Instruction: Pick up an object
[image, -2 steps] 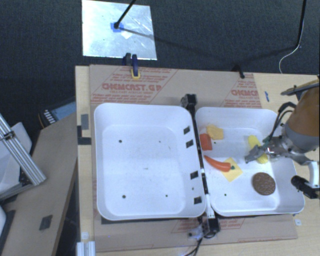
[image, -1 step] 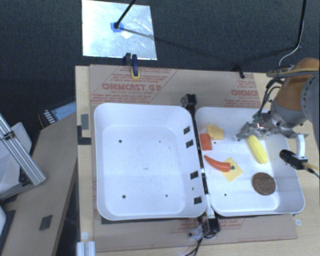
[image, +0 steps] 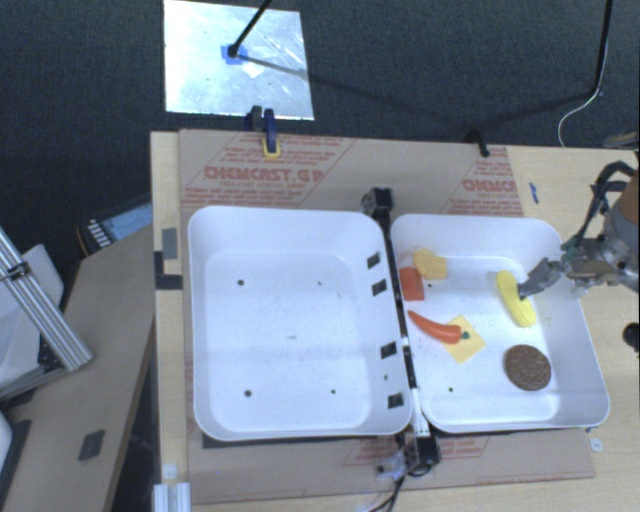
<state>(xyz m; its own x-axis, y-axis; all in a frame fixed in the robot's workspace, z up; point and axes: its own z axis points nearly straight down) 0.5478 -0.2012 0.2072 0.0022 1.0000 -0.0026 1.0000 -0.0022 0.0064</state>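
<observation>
The right bin (image: 590, 392) holds several toy foods. A yellow corn-like piece (image: 517, 299) lies near its right wall. A round brown cookie (image: 527, 367) sits in front of it. A red chili pepper (image: 433, 324) rests partly on a flat yellow slice (image: 466, 345). Near the divider are an orange-red block (image: 411, 283) and a small yellow chunk (image: 430, 264). My gripper (image: 541, 277) reaches in over the right wall, just above and to the right of the corn-like piece's top end. I see nothing held in it.
The left bin (image: 205, 300) stands beside the right one, joined by a black clamp strip (image: 392, 300). Both rest on a cardboard sheet (image: 300, 165). A cable (image: 590, 90) hangs at the upper right. Aluminium framing (image: 40, 310) stands at the far left.
</observation>
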